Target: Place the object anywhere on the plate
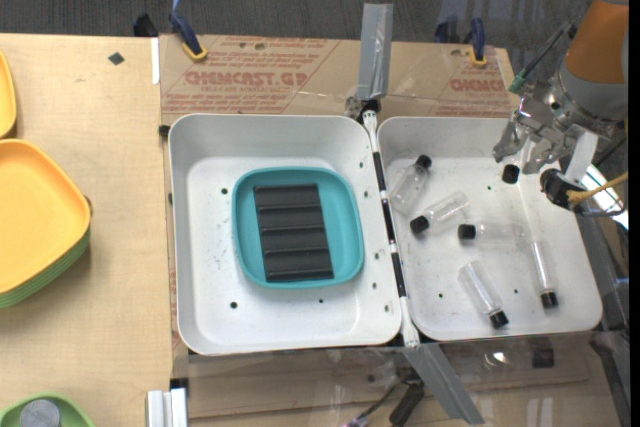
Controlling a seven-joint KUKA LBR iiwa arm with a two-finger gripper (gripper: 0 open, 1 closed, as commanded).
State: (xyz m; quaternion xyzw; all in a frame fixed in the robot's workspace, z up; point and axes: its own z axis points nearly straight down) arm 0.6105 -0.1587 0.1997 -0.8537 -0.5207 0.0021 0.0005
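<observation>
light wood table point(90, 95), two white bins point(190, 215) side by side mid-frame, printed cardboard sheet point(270, 75) under them, stacked yellow plates point(35, 215) far left

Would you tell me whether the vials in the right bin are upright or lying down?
Lying down: each clear vial rests on its side on the right bin floor.

Yellow plates point(35, 220) cut off at left edge, claw point(530, 150) fingers indistinct

Red lettering is being shown on the brown cardboard sheet point(300, 75) lying at the bench's far edge behind the bins; "CHEMCAST GP" is being read at its left, and a partly hidden repeat at its right.
</observation>
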